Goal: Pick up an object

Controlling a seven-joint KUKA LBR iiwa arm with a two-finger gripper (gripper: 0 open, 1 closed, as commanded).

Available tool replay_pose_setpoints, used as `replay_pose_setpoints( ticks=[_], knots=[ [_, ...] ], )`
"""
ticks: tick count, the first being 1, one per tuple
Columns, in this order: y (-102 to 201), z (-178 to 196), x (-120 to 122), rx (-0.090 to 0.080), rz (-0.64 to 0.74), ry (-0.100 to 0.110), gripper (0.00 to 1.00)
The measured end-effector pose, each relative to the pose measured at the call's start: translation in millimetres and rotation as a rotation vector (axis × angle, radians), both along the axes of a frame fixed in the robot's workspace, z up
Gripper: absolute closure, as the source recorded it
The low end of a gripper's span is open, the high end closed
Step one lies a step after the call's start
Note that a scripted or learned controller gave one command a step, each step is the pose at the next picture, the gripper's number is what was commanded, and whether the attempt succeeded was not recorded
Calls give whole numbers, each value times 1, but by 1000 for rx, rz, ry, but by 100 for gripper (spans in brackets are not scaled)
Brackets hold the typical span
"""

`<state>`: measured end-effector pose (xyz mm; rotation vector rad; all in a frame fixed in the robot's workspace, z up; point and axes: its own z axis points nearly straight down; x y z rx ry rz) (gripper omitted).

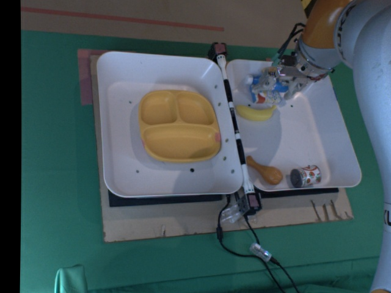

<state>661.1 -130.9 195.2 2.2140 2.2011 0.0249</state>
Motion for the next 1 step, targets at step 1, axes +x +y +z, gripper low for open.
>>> replay_pose_setpoints(
  ticks=[1],
  knots=[
    [-3,16,0,-6,0,3,100]
  ],
)
